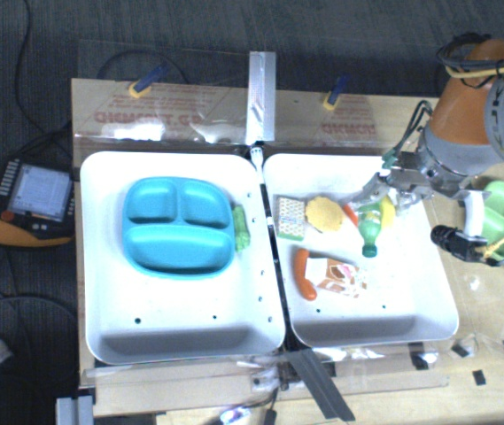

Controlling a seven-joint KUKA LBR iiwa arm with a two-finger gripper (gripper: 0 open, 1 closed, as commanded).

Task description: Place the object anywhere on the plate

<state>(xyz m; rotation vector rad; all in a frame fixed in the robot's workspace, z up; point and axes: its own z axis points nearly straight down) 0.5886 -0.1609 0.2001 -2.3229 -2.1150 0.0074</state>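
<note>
Pincer (383,193) state can't tell, hovering over right bin (411,317), green bottle (370,233) just below it.

Even, bright overhead light. The two white bins (181,326) are near washed out, with soft shadows along their inner walls. Glare on the clear plastic sheet (189,113) at the back of the desk (393,113). Dark floor (21,60) is dim. Overall soft and low-resolution; small items look fuzzy.
</note>
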